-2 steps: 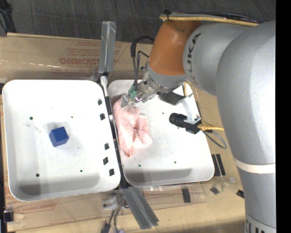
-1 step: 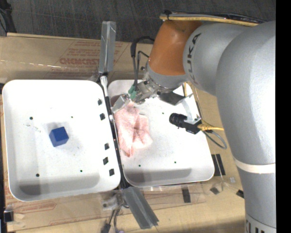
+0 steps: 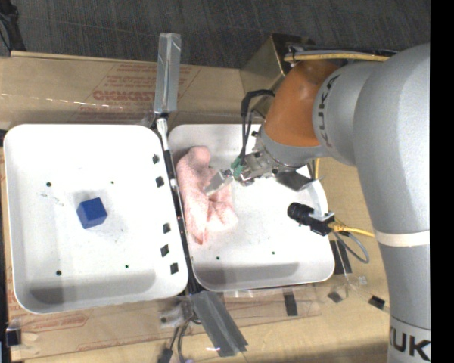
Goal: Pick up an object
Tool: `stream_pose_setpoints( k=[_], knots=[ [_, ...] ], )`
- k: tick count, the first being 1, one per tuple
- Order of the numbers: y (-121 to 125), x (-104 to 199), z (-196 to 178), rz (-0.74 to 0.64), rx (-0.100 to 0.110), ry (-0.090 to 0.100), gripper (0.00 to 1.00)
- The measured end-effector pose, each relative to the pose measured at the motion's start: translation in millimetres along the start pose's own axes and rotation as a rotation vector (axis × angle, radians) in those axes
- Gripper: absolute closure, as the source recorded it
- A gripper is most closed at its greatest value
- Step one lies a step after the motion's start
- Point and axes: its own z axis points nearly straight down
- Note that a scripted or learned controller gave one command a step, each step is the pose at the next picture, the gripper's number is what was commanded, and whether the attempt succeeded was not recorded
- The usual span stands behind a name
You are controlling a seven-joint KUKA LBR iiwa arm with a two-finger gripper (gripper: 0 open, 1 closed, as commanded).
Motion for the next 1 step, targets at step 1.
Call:
stream_pose_setpoints(
  k=[1],
  knots=[
    [1.8, 14.8, 36.9, -0.091, -0.015, -0.009, 0.0]
  ],
)
